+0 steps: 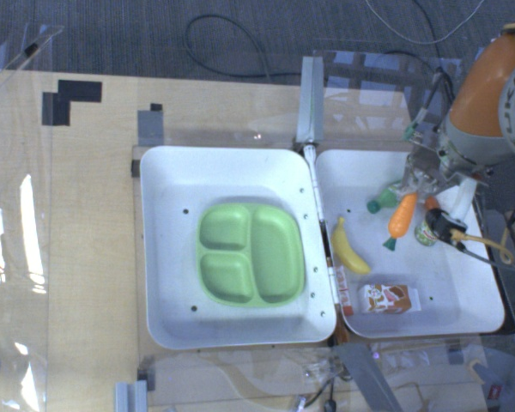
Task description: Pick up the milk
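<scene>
The milk (386, 299), a small brown and white carton, lies flat on its side in the near part of the right bin (472, 312), close to the near wall and apart from the other things. Just to its left and a little farther lies a yellow banana (349, 249), near the wall between the two bins. Farther away, an orange carrot (401, 217) with a green tip lies at a slant, and a green object (383, 201) (I cannot tell what it is) is beside it on the left. The claw (422, 183) hangs over the far part of the right bin, just above the carrot and well apart from the milk; if it is released or clenched, I cannot tell. A small dark round thing (429, 228) sits to the right of the carrot. The left bin (163, 230) holds a green divided tray (250, 253). Both bins stand on the wooden table (69, 273).
</scene>
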Motion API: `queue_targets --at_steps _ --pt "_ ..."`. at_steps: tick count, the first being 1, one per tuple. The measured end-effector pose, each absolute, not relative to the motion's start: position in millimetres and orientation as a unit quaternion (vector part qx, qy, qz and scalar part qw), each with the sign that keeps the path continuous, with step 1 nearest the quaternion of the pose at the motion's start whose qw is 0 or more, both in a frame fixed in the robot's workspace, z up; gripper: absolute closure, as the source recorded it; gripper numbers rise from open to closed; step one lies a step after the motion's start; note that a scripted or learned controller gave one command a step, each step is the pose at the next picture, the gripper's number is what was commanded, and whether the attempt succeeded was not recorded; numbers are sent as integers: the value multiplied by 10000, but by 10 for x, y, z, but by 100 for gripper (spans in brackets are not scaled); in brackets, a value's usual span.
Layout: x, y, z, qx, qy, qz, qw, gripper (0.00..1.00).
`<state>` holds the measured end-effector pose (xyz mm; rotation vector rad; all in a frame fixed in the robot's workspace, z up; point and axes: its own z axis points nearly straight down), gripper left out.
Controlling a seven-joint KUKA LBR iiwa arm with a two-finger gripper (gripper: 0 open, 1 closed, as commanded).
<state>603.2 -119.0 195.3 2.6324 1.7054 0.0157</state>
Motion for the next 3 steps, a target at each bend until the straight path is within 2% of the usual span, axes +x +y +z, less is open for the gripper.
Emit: queue_targets --at_steps 2,3 --pt "6071 -1172 2173 8351 5500 88 51 100" --pt "6316 -962 1899 8378 5459 16 9 100"
